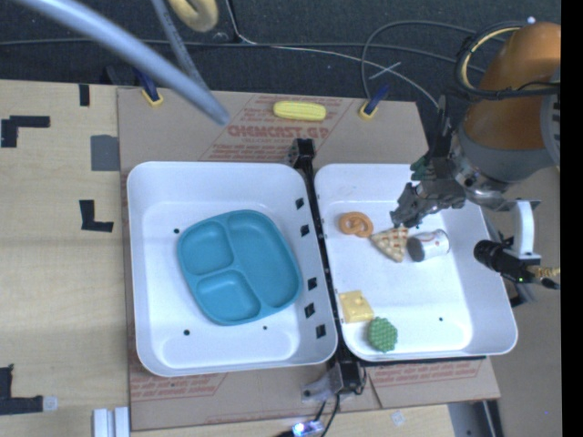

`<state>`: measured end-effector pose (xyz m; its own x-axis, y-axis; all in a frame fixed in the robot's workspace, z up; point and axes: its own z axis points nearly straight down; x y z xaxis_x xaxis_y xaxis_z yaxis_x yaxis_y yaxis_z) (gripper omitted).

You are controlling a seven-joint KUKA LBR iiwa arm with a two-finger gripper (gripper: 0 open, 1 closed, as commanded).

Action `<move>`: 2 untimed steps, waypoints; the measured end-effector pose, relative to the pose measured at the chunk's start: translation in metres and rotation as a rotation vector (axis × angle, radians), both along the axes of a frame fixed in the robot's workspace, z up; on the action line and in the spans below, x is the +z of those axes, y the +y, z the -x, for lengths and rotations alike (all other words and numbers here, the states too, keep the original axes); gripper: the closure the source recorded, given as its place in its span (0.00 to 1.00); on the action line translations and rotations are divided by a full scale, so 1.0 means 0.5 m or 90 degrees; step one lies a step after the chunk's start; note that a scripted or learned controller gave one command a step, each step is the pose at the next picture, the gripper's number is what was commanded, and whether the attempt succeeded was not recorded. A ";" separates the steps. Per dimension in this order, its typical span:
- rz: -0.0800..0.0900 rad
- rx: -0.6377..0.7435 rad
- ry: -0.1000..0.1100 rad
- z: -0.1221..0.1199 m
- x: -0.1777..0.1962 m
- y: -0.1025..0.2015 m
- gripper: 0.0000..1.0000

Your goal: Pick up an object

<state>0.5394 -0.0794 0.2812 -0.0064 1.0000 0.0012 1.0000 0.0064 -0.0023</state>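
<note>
The right bin (455, 330) holds a brown pretzel (355, 224), a tan wedge-shaped pastry (392, 242), a small grey cylinder (428, 245), a yellow block (355, 306) and a green bumpy ball (383, 334). My gripper (410, 209) hangs over the upper middle of this bin, just above and right of the pastry and close beside the cylinder. Its dark fingers point down and left; nothing shows between them.
The left bin (150, 244) holds a blue divided tray (239, 265). A yellow banana-like object (299, 111) lies on the cardboard behind the bins. A black divider clip (302, 153) sits between the bins. Cables loop above the right bin.
</note>
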 end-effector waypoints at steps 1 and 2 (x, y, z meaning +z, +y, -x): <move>0.000 0.000 0.001 -0.011 -0.042 0.110 1.00; 0.000 0.000 0.000 -0.016 -0.044 0.228 1.00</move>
<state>0.5472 0.0347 0.2593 -0.0070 1.0000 0.0012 1.0000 0.0070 -0.0020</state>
